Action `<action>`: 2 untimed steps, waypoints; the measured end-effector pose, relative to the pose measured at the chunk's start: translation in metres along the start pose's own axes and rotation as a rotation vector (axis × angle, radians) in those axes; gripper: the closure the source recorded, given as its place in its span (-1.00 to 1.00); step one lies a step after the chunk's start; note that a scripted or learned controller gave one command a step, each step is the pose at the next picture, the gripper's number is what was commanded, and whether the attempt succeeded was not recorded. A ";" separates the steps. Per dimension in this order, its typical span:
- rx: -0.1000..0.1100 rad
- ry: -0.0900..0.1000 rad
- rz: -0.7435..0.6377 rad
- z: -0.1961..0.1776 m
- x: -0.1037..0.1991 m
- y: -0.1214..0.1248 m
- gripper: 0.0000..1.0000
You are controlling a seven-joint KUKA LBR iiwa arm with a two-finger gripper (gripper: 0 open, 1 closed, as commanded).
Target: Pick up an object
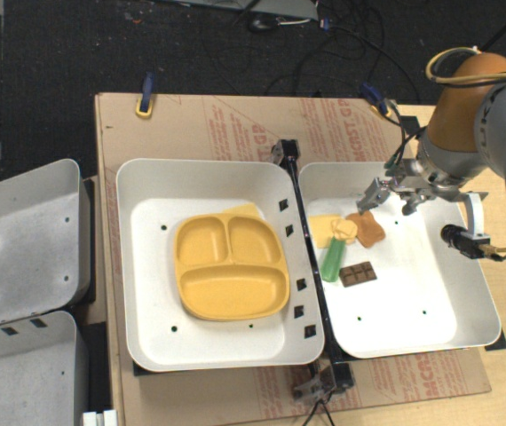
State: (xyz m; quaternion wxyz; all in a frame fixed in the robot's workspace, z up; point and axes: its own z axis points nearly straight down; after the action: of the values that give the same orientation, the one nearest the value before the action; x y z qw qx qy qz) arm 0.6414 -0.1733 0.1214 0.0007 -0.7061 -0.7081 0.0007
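In the left bin (pixel 138 238), mid-frame, lies a yellow divided tray (pixel 232 267). Right of the divider, in the right bin (pixel 439 318), cluster a yellow piece (pixel 331 230), a green cylinder (pixel 333 260), a brown block (pixel 357 274) and an orange-brown lump (pixel 370 230). The gripper (pixel 389 199) hangs just above that lump, fingers apart, seemingly holding nothing.
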 end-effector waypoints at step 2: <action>-0.005 -0.001 -0.001 0.018 0.001 0.001 1.00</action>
State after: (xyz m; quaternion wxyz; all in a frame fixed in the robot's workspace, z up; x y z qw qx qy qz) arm 0.6427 -0.1726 0.1037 -0.0016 -0.7058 -0.7084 -0.0007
